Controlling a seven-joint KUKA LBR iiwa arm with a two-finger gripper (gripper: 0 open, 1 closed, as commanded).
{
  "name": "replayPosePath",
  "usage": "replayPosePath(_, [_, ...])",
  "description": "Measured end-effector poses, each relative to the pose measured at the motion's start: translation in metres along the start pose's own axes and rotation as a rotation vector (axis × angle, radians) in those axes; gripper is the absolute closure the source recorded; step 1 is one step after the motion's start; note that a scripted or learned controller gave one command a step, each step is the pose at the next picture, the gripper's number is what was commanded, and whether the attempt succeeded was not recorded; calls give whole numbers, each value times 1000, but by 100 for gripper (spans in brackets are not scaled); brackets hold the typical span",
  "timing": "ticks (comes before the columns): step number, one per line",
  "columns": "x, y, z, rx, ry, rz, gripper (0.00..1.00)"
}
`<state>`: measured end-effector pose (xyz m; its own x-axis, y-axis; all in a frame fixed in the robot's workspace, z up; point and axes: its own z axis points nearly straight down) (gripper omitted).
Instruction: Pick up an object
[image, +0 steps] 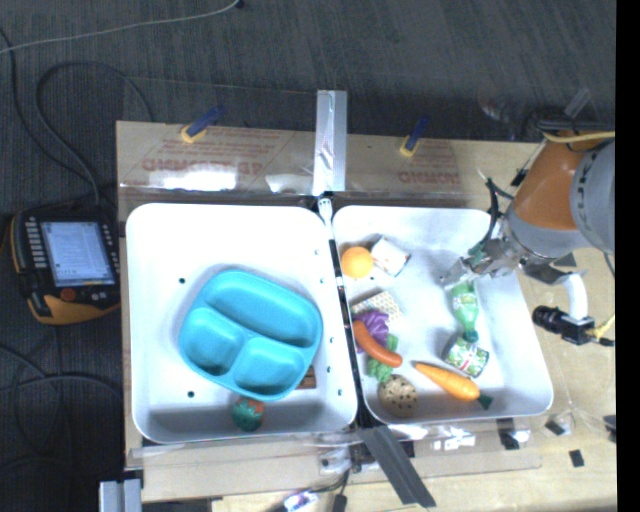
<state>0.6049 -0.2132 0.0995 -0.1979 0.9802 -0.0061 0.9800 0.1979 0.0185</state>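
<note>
Rig: the grey arm (590, 205) with its orange band reached in from the right and ended over the far-right part of the right bin (535, 345).

Gripper: the gripper (478, 262) hung low over the bin's far-right corner; its metal tip showed against the white floor.

Fingers: too small and too dark at the tip to say whether they stood apart or together; nothing could be seen between them.

Nearest thing: a green bottle (464, 308) lay just on the near side of the gripper, slightly to its left, close to it but apparently not touched.

Long axis: the bottle ran roughly far to near, its narrow cap end pointing up toward the gripper.

Next along: a green can (466, 356) lay just beyond the bottle's near end, and an orange carrot (447, 380) lay slantwise by it, nearer still.

Other candidates: an orange (356, 262), a white block (390, 258) and purple grapes (374, 325) sat along the bin's left side, well apart from the gripper.

Left bin: a blue divided tray (250, 333) lay in the left bin (150, 300), with a small green and red ball (248, 412) at its near edge.

Judgement: the bottle seemed the likely target; a short move toward the near side, with the fingers closing across its width, would probably suit.

Risk: the round body could roll sideways.
</note>
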Motion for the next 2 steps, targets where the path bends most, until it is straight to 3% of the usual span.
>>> replayPosePath(1, [79, -36, -78, 22, 5, 146, 100])
replayPosePath(2, [153, -52, -107, 24, 6, 121, 100])
